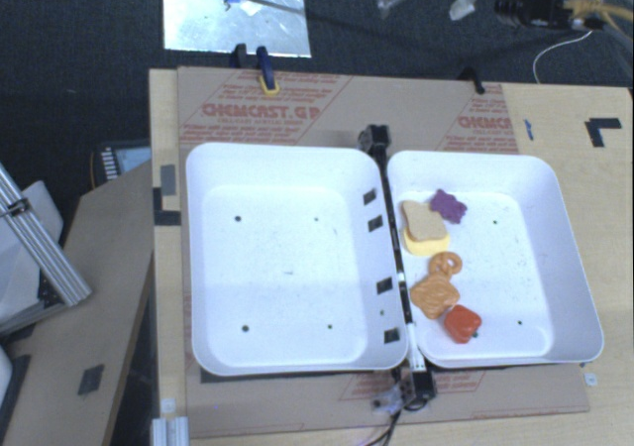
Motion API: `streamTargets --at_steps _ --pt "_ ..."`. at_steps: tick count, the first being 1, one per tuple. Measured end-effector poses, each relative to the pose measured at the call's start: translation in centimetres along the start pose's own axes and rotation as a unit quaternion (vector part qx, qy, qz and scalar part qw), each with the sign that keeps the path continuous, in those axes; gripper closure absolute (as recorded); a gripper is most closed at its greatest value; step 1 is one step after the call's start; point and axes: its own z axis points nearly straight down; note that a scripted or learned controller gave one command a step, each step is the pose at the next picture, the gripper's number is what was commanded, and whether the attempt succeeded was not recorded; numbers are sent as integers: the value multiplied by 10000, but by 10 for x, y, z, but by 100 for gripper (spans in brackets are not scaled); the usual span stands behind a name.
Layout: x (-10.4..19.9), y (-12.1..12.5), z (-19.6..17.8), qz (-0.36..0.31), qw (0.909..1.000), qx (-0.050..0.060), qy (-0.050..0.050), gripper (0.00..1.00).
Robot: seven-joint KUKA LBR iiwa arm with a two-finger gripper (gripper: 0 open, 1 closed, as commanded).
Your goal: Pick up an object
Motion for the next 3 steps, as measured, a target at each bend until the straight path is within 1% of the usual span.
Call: streamTargets --at_steps 1,2,3 --pt "105 1 -6 29 10000 1 -3 0" --pt "137 1 248 76 9999 88 -47 0" --pt "114 -5 277 106 9999 18 -34 0"
